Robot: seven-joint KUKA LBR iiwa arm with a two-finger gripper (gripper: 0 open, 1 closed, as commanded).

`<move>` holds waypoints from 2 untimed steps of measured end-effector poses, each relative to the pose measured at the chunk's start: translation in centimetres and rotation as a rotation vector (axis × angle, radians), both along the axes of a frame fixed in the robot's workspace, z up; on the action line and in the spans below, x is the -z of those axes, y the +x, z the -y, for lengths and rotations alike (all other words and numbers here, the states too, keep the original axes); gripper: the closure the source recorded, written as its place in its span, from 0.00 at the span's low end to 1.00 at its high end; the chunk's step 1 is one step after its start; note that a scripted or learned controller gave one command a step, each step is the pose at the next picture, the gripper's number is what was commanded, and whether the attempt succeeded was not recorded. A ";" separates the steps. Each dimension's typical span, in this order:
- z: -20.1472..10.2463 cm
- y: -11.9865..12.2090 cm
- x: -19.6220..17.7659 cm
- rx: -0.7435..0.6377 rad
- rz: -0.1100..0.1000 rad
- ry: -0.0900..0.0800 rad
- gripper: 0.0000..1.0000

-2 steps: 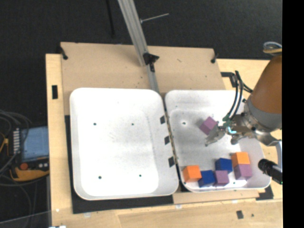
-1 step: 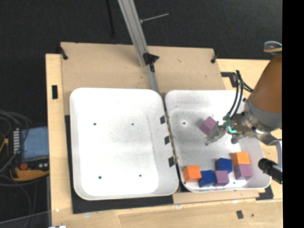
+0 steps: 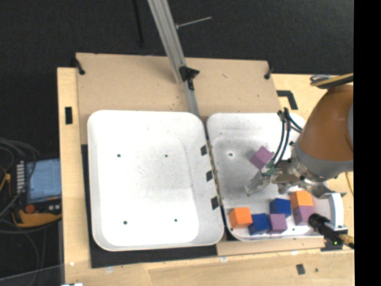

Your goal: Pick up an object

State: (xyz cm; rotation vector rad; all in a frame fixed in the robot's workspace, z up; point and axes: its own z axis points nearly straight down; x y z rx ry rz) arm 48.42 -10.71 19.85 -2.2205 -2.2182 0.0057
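My gripper (image 3: pixel 257 182) hangs over the middle of the right bin (image 3: pixel 229 130), its grey fingers (image 3: pixel 255 185) pointing down and left below the orange wrist band. A purple block (image 3: pixel 261 157) lies just above the fingertips, apart from them. Along the bin's front edge sit an orange block (image 3: pixel 240 217), a blue block (image 3: pixel 259 223), a purple block (image 3: pixel 278 221) and a second blue block (image 3: pixel 280 207). Another orange block (image 3: pixel 302 198) and a purple one (image 3: pixel 299 214) lie under the arm at the right. Nothing shows between the fingers.
The left bin (image 3: pixel 149 177) lies beside the right one, with a row of dark clips between them. A metal pole (image 3: pixel 169 34) slants up from the bench's back. A blue device and cables (image 3: pixel 36 186) sit left of the bench.
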 end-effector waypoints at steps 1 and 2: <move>-0.3 0.5 4.5 0.001 0.000 0.000 0.00; -0.2 0.4 9.8 0.001 0.000 0.000 0.00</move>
